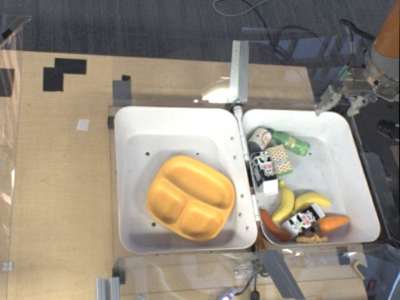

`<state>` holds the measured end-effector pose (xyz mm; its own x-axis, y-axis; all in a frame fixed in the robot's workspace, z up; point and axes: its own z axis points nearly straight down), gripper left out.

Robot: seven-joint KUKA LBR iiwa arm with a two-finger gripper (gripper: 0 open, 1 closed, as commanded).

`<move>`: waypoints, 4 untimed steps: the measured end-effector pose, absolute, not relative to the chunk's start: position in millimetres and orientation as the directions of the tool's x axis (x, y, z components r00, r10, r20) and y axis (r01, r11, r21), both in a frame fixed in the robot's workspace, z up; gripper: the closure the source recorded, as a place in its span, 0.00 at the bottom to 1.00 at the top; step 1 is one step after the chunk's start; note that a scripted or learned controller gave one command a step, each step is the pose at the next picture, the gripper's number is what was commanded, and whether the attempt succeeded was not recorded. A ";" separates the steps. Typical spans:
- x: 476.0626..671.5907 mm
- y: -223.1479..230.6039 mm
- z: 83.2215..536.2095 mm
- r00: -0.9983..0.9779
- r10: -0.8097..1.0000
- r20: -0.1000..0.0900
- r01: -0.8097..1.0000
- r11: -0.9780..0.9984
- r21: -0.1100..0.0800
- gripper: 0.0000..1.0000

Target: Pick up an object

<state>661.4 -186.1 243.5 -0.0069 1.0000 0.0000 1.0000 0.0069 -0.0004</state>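
The pincer (pixel 341 102) hangs spread and empty above the right bin's (pixel 350 167) far rim. Bananas (pixel 294 202), carrot (pixel 334 222) and cartons (pixel 265 167) lie crowded together, so a descent may well nudge neighbours or slip off.

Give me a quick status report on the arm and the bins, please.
Gripper open, holding nothing, above right bin's back rim. Bananas, carrot, green bottle crowded along bin's left and front. Yellow tray in left bin. Nothing blocks descent.
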 end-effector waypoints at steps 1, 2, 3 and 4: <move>639.4 -150.9 121.0 -0.034 0.999 0.001 0.999 0.034 -0.002 0.00; 664.4 -184.5 83.9 -0.133 0.991 0.012 0.991 0.133 -0.030 0.00; 662.9 -178.5 84.1 -0.100 0.995 0.002 0.995 0.100 -0.030 0.00; 640.3 -205.3 112.7 -0.165 0.986 0.000 0.986 0.165 0.001 0.00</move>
<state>640.3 -205.3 112.7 -0.1650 0.9863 -0.0003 0.9863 0.1650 0.0012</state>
